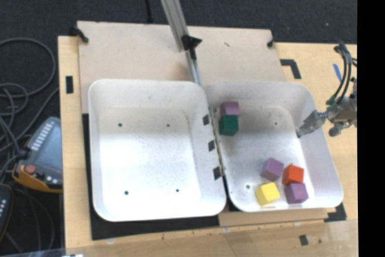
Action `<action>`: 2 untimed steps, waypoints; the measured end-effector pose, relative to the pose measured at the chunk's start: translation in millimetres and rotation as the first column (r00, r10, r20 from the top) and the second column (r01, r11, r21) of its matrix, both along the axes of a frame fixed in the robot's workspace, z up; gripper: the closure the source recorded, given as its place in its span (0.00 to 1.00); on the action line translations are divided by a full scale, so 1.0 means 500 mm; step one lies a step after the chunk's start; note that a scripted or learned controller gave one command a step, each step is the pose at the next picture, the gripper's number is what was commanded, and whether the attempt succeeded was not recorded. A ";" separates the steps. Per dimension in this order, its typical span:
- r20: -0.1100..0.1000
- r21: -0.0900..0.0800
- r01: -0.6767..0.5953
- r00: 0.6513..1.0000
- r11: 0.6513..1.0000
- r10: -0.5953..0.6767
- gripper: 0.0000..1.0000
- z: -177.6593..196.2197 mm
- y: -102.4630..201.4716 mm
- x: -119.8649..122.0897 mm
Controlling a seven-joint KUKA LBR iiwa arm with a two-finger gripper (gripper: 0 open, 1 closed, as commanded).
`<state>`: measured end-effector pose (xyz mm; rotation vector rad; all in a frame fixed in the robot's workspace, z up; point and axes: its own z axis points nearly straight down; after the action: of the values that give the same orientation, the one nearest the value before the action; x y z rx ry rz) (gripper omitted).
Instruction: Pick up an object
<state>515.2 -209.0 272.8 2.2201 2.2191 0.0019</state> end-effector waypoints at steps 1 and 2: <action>-0.009 0.003 -0.003 1.000 1.000 0.003 0.00 -0.223 0.044 0.021; 0.014 -0.006 -0.004 1.000 1.000 0.004 0.00 -0.349 0.087 -0.054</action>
<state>488.3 -165.6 98.5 2.2053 2.2136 0.0108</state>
